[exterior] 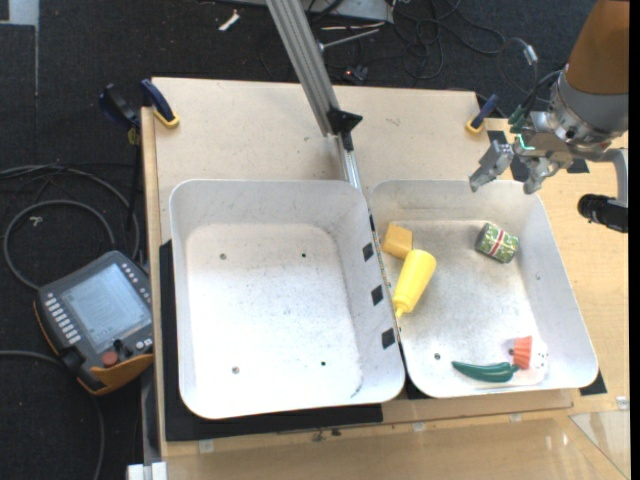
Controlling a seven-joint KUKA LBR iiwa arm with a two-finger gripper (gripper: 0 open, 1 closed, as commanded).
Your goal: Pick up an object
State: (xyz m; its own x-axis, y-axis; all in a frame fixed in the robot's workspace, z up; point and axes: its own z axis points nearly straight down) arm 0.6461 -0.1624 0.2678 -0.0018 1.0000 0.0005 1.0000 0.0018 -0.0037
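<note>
The right bin point(560, 298) holds a yellow mustard bottle point(413, 279) lying near its left wall, with a small yellow block point(398, 239) just above it. A green patterned can point(496, 242) lies toward the bin's upper right. A green chili pepper point(484, 370) and a small orange and white piece point(524, 352) rest at the front edge. My gripper point(511, 173) hangs over the bin's far rim, above and apart from the green can. Its two fingers are spread open with nothing between them.
The left bin point(190, 268) sits beside the right one, sharing a raised middle wall. A slanted metal bar point(305, 53) runs down to that wall from the back. Yellow clamps point(163, 108) sit at the bench's back corners. A teach pendant point(95, 313) lies on the floor at left.
</note>
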